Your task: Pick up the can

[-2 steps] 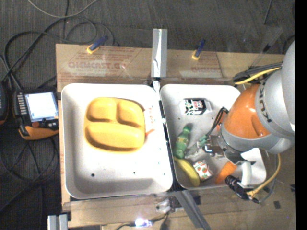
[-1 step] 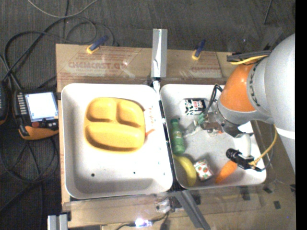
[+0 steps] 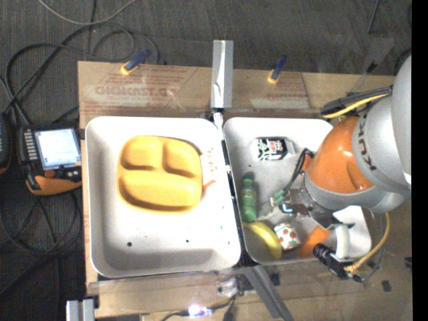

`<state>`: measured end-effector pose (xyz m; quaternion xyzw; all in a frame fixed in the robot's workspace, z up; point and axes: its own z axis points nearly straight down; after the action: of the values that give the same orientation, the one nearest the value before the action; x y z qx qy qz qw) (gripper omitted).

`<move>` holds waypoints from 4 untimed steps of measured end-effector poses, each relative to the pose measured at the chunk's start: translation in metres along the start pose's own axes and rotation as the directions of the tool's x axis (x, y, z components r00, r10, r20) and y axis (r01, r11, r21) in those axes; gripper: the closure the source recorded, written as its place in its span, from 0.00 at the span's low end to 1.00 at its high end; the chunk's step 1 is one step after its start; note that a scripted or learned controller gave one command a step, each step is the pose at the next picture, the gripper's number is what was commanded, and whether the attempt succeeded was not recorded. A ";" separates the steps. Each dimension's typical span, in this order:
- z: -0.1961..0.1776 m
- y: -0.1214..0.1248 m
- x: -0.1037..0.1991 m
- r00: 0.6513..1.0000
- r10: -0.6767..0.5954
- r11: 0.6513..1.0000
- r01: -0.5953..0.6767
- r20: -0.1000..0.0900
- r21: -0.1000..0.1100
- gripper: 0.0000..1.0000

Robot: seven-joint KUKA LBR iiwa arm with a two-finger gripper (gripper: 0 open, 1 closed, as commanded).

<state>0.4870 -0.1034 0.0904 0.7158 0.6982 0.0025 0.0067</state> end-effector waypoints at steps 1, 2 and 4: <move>0.001 0.023 -0.050 1.000 -0.030 1.000 0.030 -0.005 0.001 0.00; 0.000 0.003 -0.029 0.978 -0.209 0.978 0.209 0.004 -0.005 0.00; -0.010 0.003 -0.009 0.946 -0.324 0.946 0.324 0.002 -0.004 1.00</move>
<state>0.4895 -0.1123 0.1002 0.5916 0.8062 0.0025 0.0090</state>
